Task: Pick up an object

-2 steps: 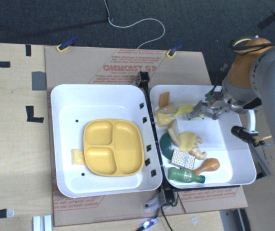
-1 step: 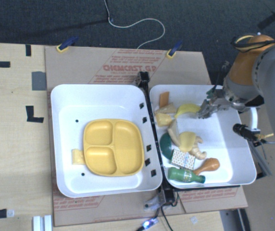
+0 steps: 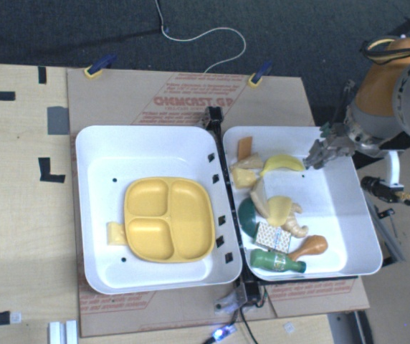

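Now the gripper (image 3: 312, 160) is near the right bin's (image 3: 348, 213) far edge, beside the banana (image 3: 282, 164); I cannot tell its state. Better to lower slowly and centre over it.

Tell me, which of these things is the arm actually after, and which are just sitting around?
Part of the job:
- end effector
- banana nearest it
- green bottle
- other small toys in the right bin

Just lying about:
- yellow divided plate in the left bin
- blue clamps
- cable

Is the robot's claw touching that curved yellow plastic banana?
Apart. The camera view shows bare white bin floor between the gripper and the banana.
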Available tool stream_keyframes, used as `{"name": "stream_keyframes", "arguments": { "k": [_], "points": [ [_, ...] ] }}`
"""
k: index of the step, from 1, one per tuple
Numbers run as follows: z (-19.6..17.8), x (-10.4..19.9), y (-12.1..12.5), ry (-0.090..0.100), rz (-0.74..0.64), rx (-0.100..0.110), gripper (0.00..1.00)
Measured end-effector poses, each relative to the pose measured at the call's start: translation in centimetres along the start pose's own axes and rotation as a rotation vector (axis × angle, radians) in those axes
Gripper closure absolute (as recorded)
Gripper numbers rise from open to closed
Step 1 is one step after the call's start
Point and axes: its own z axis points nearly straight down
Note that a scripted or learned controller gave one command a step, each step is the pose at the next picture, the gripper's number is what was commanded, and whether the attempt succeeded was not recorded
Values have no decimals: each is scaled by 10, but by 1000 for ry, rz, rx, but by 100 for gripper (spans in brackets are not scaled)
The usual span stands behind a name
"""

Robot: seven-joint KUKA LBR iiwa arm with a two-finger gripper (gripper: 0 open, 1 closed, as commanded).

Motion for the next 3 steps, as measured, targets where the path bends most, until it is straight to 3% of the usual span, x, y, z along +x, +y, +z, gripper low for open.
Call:
{"name": "stream_keyframes", "arguments": {
  "k": [2,3],
  "points": [
    [-87,1,10,0,-2,-2,100],
    [-75,54,-8,2,-4,5,100]
  ]
}}
